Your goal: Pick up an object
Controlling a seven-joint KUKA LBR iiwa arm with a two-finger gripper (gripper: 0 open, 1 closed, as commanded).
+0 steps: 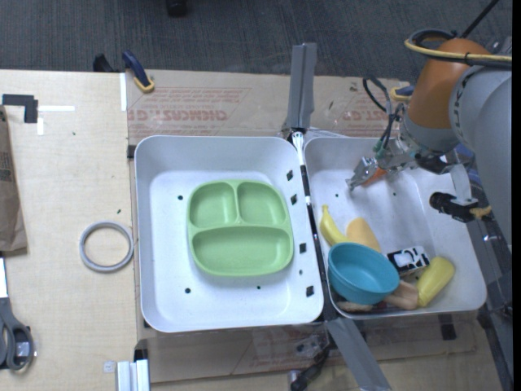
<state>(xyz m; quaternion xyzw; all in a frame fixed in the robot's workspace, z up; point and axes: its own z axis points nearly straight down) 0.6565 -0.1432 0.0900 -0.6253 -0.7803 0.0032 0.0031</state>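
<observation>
My gripper hangs over the far part of the right bin, above bare white floor, with nothing seen in it. Nearer the front of that bin sit a blue bowl, a yellow banana against the left wall, and an orange-yellow piece behind the bowl. A small black-and-white item and a yellow oblong object lie to the bowl's right. A tan object pokes out from under the bowl. A green divided plate lies in the left bin.
On the bench left of the bins lie a grey ring, a brown bag and scissors. A blue clamp sits at the back. A grey post rises between the bins at their far end.
</observation>
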